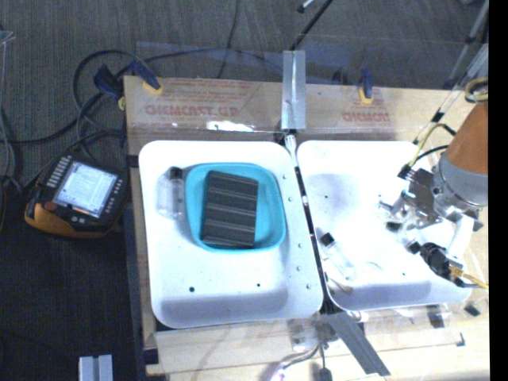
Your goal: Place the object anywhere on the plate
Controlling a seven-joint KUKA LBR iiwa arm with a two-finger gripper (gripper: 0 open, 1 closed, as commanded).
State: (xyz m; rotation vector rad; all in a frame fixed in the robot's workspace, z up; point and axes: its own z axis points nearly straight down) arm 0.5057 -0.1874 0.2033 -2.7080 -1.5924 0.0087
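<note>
You could make out red print on the cardboard sheet [262, 105] along the tabletop's [381, 348] far edge, something like "CHEMCAST GP" on the left half and a shorter run on the right, though the letters were too blurred to read with certainty. The handheld pendant with a lit screen [75, 193] lay on the dark carpet off the tabletop's left edge; its display could not be read.

The gripper [421, 221] sat low over the right side of the right shallow white bin [357, 284], below the grey arm with its orange band [470, 153]. You could not tell from this angle how it was set, nor whether it had anything in hold.

In the left shallow white bin [230, 300], the dark grey ribbed rectangular block [229, 209] lay flat on the light blue square plate [271, 213], roughly centred. A small clear plastic bottle [170, 190] lay just beside the plate's left rim. A small clear item with a dark end [329, 248] lay near the right bin's left wall.
</note>
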